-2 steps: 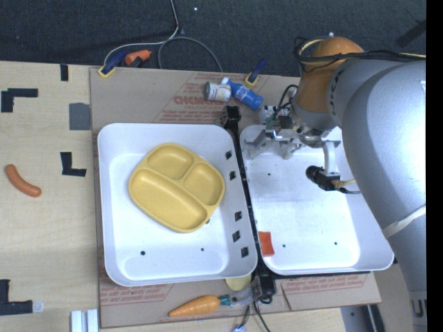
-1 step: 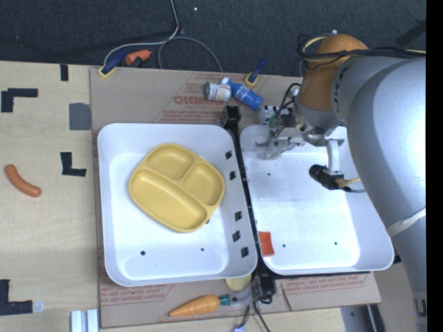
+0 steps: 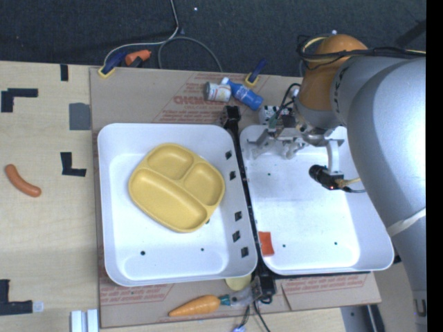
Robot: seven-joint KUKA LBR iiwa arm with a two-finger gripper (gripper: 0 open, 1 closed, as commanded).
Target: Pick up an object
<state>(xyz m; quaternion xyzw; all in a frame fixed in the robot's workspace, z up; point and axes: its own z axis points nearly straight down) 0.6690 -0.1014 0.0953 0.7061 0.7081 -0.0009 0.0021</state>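
The yellow, sectioned plastic plate [image 3: 177,186] lay in the left white bin [image 3: 114,185]. The metal two-finger gripper [image 3: 277,140] hung over the right white bin's [image 3: 374,254] far edge; grip state indeterminable.

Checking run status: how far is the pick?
Done: nothing lifted; the yellow divided plate lies flat in the left bin. In hand: the end effector sits low at the right bin's far edge, grasp unclear. Left: grasp and lift.

Red print on cardboard sheet [image 3: 181,99] under bins, upside down, unreadable; no other txt.
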